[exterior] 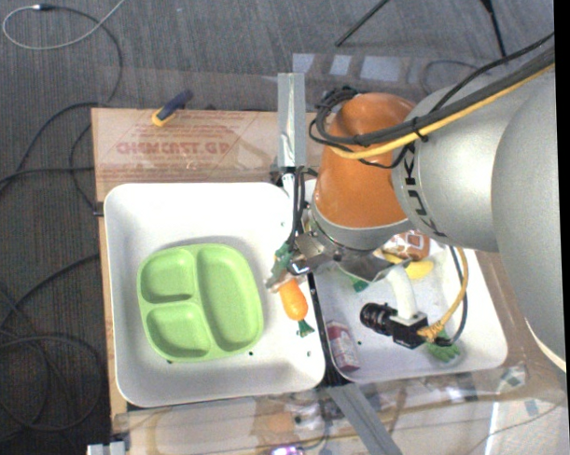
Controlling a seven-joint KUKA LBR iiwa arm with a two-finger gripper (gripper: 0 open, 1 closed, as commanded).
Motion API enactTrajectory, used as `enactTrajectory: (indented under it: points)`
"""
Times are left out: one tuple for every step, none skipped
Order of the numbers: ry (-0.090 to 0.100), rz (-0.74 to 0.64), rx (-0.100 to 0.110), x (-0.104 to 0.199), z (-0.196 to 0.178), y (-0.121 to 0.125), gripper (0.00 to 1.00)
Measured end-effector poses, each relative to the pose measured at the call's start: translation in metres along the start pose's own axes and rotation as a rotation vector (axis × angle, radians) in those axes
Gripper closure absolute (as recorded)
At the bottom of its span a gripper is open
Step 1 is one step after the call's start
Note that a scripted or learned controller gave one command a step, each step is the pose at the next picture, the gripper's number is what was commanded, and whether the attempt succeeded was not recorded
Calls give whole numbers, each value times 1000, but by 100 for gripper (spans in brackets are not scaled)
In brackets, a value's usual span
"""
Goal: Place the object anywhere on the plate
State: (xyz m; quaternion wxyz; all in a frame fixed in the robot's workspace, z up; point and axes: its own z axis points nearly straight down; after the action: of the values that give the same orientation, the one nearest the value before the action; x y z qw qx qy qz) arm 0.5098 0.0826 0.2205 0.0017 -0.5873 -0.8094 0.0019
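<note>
At the near edge, the left bin's (132, 386) front wall and the right bin's (486, 359) run side by side, meeting at a narrow seam. Just inside the right bin, a maroon thing (341, 347) lies close to that seam, and a green thing (445, 352) sits against the front wall. In the left bin the plate (202, 301) lies flat, with a thin strip of bare floor on its near and left sides and wider room beyond it. The carrot (292, 300) is by the left bin's right wall, between the plate's right rim and the seam. It is close to the rim but not on the plate, and its green top points nearward. The gripper (288, 268) is right at the carrot's far end; I cannot tell whether it grips the carrot. The arm (470, 169) covers most of the right bin, where a yellow thing (415, 270) shows. Beyond the bins lies a cardboard sheet (170, 147).
</note>
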Motion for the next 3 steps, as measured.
enactTrajectory:
  points:
    - [-1, -52, 0, 39, 45, 9, 100]
    - [0, -52, 0, 39, 45, 9, 0]
    - [-1, -145, -3, 30, -1, 73, 0]
